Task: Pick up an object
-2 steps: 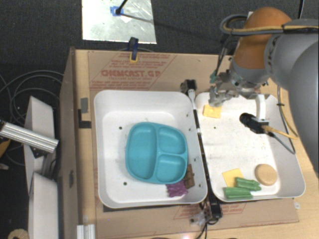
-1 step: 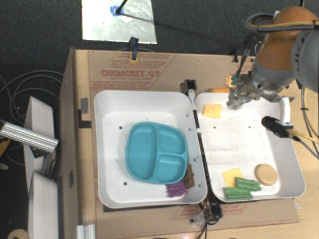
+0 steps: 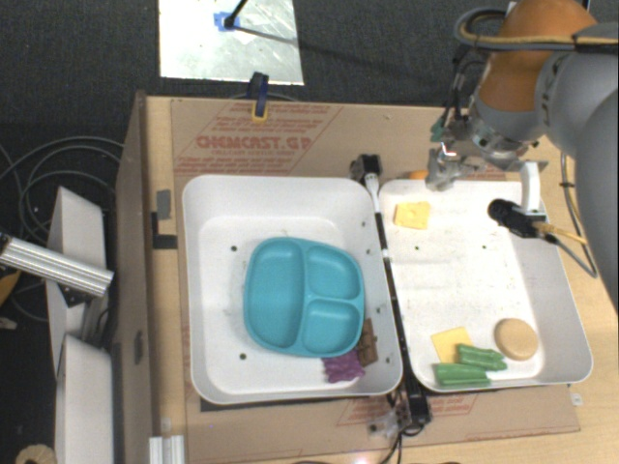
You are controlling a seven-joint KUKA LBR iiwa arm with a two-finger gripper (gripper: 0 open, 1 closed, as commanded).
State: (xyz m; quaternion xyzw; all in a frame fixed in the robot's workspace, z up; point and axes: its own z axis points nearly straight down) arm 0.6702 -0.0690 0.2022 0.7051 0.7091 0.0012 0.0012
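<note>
My gripper [image 3: 442, 176] hangs over the far left corner of the right bin [image 3: 551, 288], just above its back rim. A small orange thing [image 3: 416, 174] peeks out beside it at the rim. A yellow cheese-like wedge [image 3: 412, 215] lies just in front and left of the gripper. Near the front of the same bin lie a tan round cookie [image 3: 515, 337], a yellow square [image 3: 450, 341] and green bean pods [image 3: 468, 365].
The left bin [image 3: 208, 259] holds a teal divided plate [image 3: 303, 296], with a purple piece [image 3: 340, 366] and a brown piece [image 3: 368, 346] at its front right. A black clip [image 3: 367, 169] sits where the bins meet at the back.
</note>
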